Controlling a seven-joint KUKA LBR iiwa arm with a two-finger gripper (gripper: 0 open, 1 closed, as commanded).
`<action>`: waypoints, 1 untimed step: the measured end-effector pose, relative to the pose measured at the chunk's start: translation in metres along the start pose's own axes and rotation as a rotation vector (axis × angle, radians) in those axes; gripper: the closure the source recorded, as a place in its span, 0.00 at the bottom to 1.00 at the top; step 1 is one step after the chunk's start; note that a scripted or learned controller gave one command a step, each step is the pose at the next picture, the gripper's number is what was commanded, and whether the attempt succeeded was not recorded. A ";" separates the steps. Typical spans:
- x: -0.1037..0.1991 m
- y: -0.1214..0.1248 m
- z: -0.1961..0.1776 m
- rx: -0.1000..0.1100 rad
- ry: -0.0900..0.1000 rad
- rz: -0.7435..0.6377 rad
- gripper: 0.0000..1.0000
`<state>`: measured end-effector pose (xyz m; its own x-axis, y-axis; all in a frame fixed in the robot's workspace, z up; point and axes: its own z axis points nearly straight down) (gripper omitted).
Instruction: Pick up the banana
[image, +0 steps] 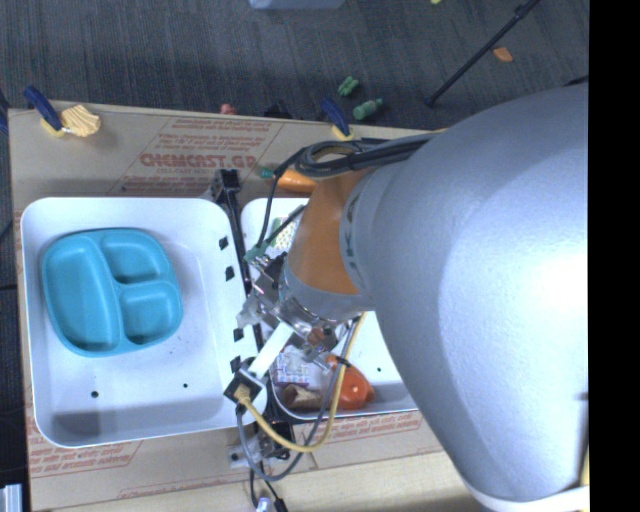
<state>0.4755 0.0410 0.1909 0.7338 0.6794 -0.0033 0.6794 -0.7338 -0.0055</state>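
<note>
We're looking down on the big grey arm (480, 290) w/ orange band, which covers most of the right white bin (262, 215). Its gripper (300, 375) sits low in that bin's near end, over an orange-red round item (352, 388). Banana: can't pick it out. Left white bin (120, 420) holds a blue plastic divided tray (110, 290).

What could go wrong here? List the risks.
1. The arm covers most of the right bin, so the grasp is hard to check.
2. The pincer sits low among clutter, beside an orange object; it may grab the wrong thing.
3. Loose cables near the bin edge could snag.
</note>
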 end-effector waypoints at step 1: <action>-0.070 0.076 -0.042 -0.003 0.001 -0.293 0.00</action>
<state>0.4759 -0.0621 0.2331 0.5062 0.8624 -0.0013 0.8624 -0.5062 -0.0036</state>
